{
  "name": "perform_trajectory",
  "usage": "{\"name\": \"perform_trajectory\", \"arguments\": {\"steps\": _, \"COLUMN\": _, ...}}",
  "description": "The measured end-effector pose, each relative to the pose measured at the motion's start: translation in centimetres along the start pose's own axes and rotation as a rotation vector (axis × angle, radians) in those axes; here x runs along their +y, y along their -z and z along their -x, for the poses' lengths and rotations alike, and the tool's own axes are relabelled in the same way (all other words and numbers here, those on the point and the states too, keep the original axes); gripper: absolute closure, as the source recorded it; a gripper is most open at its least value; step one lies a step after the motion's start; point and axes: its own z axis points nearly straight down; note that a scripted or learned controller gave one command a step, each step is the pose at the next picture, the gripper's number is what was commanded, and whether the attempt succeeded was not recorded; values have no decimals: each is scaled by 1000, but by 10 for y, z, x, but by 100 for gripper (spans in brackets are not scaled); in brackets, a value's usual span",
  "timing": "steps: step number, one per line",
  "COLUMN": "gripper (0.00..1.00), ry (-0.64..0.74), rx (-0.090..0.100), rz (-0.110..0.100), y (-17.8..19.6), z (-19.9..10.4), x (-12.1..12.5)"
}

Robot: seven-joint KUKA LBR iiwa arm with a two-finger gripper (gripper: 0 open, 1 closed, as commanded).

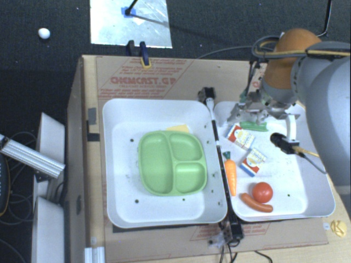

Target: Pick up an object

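Dark floor surrounds the bench (137, 78). At nine o'clock, the left bin (126, 201) holds a green tray (171, 163). At three o'clock, the right bin (307, 196) holds a carrot (231, 177), tomato (262, 192) and sausage (256, 203). The gripper (253, 113) hovers at the right bin's twelve o'clock edge; whether it grasps anything I cannot tell.

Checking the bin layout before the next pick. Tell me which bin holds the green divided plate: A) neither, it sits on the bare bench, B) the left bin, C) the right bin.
B: the green divided plate lies inside the left bin, while the carrot and tomato lie in the right bin.
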Motion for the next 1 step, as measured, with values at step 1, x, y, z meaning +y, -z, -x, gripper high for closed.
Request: {"name": "perform_trajectory", "arguments": {"steps": 1, "gripper": 0, "ry": -4, "rx": -1, "rz": 2, "y": -14, "z": 4, "x": -1}}
